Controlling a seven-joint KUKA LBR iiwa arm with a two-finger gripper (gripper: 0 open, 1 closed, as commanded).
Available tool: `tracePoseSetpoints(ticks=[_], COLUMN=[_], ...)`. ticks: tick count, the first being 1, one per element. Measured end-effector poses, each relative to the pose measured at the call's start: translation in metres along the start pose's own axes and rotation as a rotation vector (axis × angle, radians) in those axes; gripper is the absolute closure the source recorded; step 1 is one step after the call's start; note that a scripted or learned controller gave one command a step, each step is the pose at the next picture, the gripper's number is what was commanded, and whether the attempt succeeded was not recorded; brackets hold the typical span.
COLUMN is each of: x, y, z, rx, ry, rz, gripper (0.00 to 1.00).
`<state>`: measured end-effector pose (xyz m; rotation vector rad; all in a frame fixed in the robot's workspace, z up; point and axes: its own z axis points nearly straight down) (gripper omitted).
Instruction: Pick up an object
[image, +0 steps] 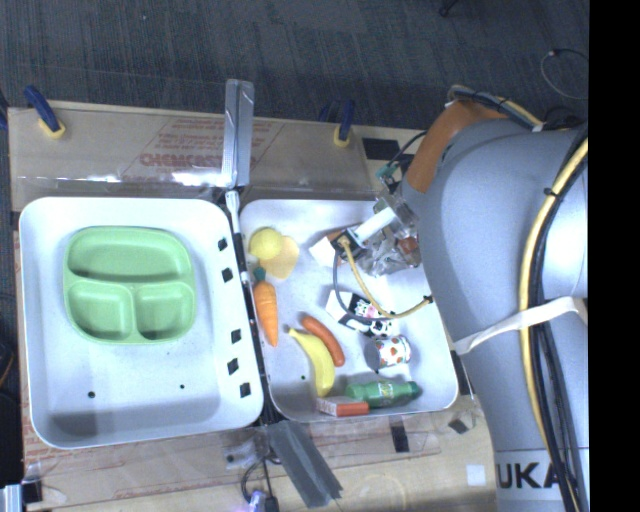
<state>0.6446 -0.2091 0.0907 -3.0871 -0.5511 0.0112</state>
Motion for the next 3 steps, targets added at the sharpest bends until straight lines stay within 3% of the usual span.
tracePoseSetpoints(ticks=[1, 2, 3], x=[-0.0077, -0.0043, 0.0018], y=[-0.0032, -0.0038, -0.0010], z=[0.0002, 0.0003, -0.0012], rx=[0.002, 0.004, -0.002], ry=[0.000, -0.002, 0.004], rz=[0.144, 0.051, 0.064], gripper=[0.00, 0.00, 0.00])
